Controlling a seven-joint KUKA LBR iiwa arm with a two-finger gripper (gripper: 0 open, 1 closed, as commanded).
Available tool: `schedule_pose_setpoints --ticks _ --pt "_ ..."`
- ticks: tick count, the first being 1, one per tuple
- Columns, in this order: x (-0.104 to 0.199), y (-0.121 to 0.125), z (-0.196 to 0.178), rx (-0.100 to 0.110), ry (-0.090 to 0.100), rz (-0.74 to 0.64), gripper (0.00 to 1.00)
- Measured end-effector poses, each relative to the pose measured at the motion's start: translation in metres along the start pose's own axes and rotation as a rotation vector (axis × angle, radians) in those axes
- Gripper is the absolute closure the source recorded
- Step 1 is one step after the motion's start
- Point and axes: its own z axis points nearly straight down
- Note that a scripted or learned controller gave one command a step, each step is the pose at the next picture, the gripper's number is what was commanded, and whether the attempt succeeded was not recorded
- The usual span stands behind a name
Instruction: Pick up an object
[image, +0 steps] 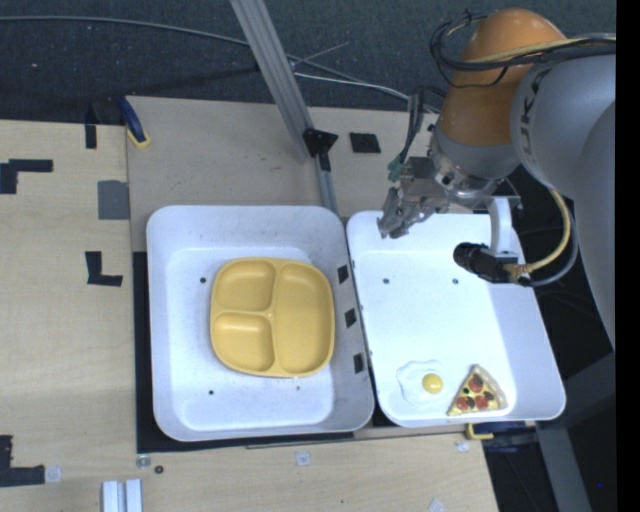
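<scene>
The gripper (392, 225) hangs over the far left corner of the right bin (500, 320), its fingers pointing down and close together with nothing between them — though at this slant I cannot tell for certain whether a slight gap remains.

The likely things to pick lie well apart from it, at the near end of that same bin: a toy fried egg (421, 381) and, just to its right, a toy pizza slice (477, 391). Both look flat, light and stiff, probably moulded plastic, so neither should crush or sag. Their flatness is the trouble — they lie low on a smooth white floor and would likely slide or slip out of a shallow pinch. The pizza slice seems best taken across its two straight sides near the crust; the egg across its narrowest width, clear of the yolk.

In the left bin (170, 300) sits a yellow divided plate (271, 318), rigid and wide. Its rim or one of its dividing ridges is the only place the fingers could span.
</scene>
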Motion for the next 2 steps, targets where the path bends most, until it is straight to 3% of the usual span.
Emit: schedule_pose_setpoints --ticks 2 --pt "0.099 0.0 0.005 0.0 0.0 0.001 1.0"
